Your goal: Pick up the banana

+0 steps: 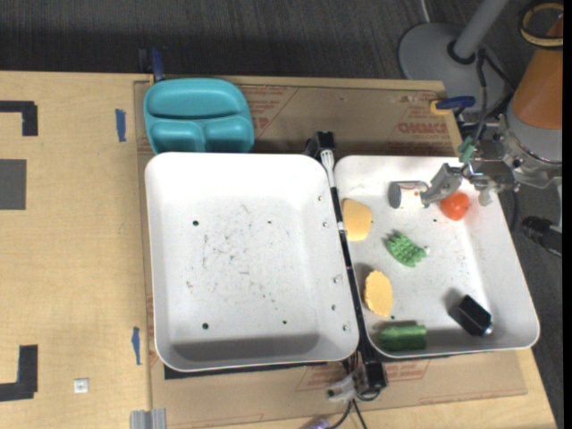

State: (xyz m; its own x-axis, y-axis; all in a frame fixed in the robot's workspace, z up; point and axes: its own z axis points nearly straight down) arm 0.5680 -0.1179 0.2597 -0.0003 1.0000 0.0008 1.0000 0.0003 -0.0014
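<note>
lab | robot arm (536,105) | white bins (241,257) on taped cardboard bench (63,239)

One fixed cam above bench (71,239), looking down at a slant on both bins (241,248), mid range.

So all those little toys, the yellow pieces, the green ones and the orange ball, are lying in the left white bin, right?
Not quite: the camera view shows the yellow pieces, green ones and orange ball lying in the right white bin, not the left one.
</note>
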